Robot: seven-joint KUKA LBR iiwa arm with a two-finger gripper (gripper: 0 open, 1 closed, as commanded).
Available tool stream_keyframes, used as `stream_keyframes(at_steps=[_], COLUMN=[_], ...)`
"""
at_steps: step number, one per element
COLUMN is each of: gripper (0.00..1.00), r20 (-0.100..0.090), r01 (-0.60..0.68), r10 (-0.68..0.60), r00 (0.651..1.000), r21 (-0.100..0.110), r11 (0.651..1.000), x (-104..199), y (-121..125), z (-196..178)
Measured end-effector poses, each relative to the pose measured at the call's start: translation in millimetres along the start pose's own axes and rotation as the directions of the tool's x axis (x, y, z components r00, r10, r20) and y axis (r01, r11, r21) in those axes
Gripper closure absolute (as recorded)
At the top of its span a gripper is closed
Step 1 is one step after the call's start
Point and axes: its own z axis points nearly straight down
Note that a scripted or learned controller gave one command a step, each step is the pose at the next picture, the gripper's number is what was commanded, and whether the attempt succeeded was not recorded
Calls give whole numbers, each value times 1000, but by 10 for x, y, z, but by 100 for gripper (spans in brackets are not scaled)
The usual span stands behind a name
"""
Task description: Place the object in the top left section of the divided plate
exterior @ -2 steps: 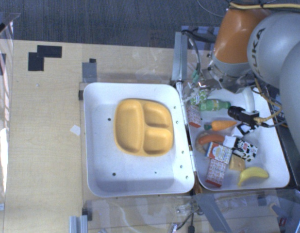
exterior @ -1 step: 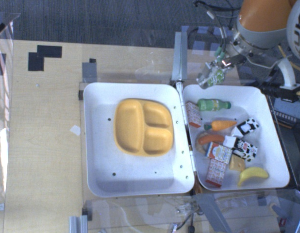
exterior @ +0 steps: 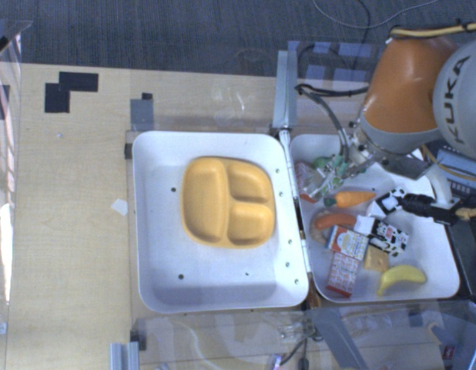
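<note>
clearly the pincer hovers low over the right bin, near its far-left corner, among the toys; whether it grips anything i cannot tell. the carrot lies just beside it. the yellow divided plate waits in the left bin.

The divided plate is plain mustard yellow inside a white bin. In the other white bin lie a yellow banana, an orange carrot, a black-and-white patched piece, and what may be a red-printed carton.
</note>
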Motion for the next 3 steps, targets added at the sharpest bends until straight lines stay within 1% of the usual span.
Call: stream_keyframes(at_steps=[1, 2, 3], gripper=[100, 100, 100], r20=[4, 2, 2], r01=[28, 181, 277], r10=[-28, -181, -277], r00=[1000, 983, 961], r21=[-3, -2, -3], r11=[1000, 983, 961], x=[-400, -221, -30], y=[-765, 22, 809], z=[-392, -71, -80])
